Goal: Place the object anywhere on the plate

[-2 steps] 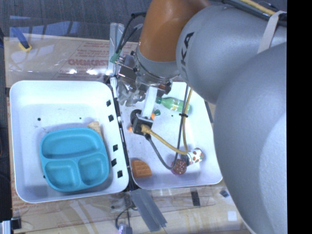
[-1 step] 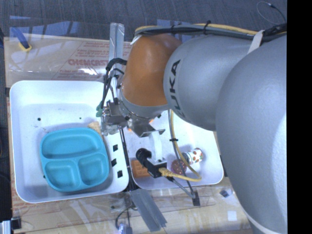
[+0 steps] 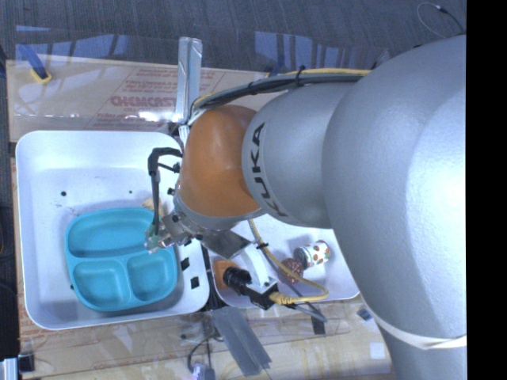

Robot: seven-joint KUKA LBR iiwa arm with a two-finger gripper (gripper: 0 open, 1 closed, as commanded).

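A blue divided plate (image 3: 119,256) lies in the left bin (image 3: 47,172), toward its front. My gripper (image 3: 158,234) hangs over the plate's right rim, under the orange wrist band (image 3: 214,165). A small tan bit (image 3: 148,204) peeks out just left of the gripper, above the plate's far right corner; I cannot tell what it is or whether it is held. The arm hides the area right of the plate.
The right bin (image 3: 341,291) is mostly covered by the arm. In its visible part lie a small white cup with red dots (image 3: 315,253), a brown object (image 3: 291,267) and an orange item (image 3: 219,271). A yellow cable (image 3: 297,298) loops across its front.
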